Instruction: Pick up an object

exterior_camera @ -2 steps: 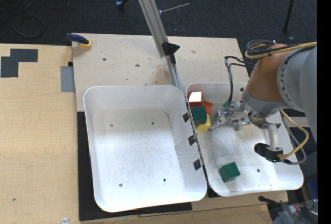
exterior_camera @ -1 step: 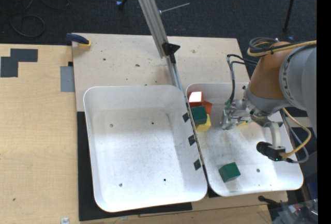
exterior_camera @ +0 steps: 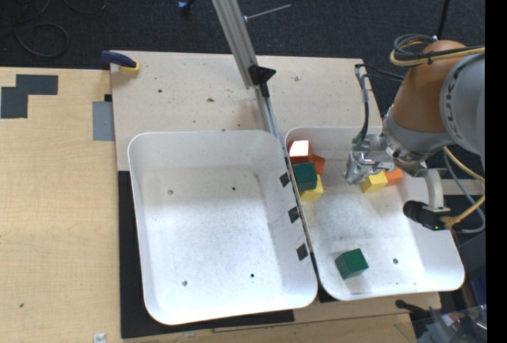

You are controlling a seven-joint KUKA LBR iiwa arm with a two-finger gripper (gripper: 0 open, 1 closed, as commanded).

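Note:
My gripper (exterior_camera: 359, 169) hangs over the upper middle of the right bin (exterior_camera: 412, 274), under the grey and orange wrist. A yellow block (exterior_camera: 374, 181) lies just to its right and touches an orange block (exterior_camera: 393, 173) partly hidden under the arm. Whether the yellow block is in the gripper's hold, I cannot tell. Against the bin's left wall sits a cluster: a brightly lit orange block (exterior_camera: 299, 149), a dark green block (exterior_camera: 304, 173) and a yellow block (exterior_camera: 312, 190). Another green block (exterior_camera: 351, 262) lies alone near the front.
The left bin (exterior_camera: 206, 222) borders the right one along a divider with black clips (exterior_camera: 294, 214). A slanted aluminium bar (exterior_camera: 234, 24) rises behind the bins. Cables (exterior_camera: 455, 211) hang at the arm's right.

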